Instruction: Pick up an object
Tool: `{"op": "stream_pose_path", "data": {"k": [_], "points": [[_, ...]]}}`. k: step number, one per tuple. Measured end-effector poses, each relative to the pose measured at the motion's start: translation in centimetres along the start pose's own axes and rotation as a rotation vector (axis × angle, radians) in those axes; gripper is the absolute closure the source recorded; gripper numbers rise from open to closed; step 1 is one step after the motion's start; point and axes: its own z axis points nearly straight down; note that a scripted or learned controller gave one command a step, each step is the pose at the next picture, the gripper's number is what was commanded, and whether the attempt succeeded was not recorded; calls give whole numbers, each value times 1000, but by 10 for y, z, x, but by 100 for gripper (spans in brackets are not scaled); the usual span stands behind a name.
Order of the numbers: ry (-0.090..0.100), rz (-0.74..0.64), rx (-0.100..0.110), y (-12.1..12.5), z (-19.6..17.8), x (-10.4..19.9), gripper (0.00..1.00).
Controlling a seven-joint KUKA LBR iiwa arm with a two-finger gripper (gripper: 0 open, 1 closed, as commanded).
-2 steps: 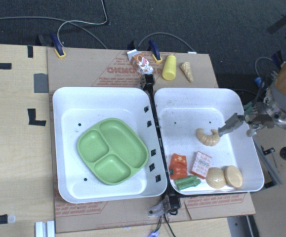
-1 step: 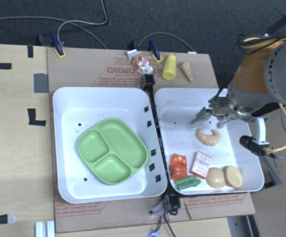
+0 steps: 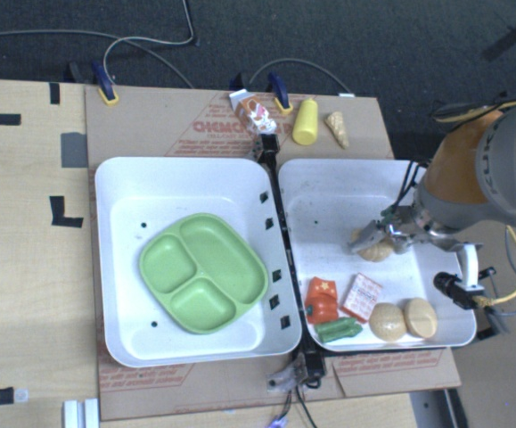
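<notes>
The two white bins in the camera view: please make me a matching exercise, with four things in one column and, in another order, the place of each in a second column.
Things:
1. green divided plate
2. yellow bottle
3. gripper
4. green pepper

Places:
A. on the cardboard behind the bins
B. near the front edge of the right bin
C. in the left bin
D. low in the right bin, over a tan object

Pairs: 1-C, 2-A, 3-D, 4-B
</notes>
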Motion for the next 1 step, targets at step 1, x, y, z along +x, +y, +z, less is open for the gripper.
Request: {"op": "stream_pose_path", "data": {"k": [1], "points": [[1,-1,0,0,-10,0,100]]}}
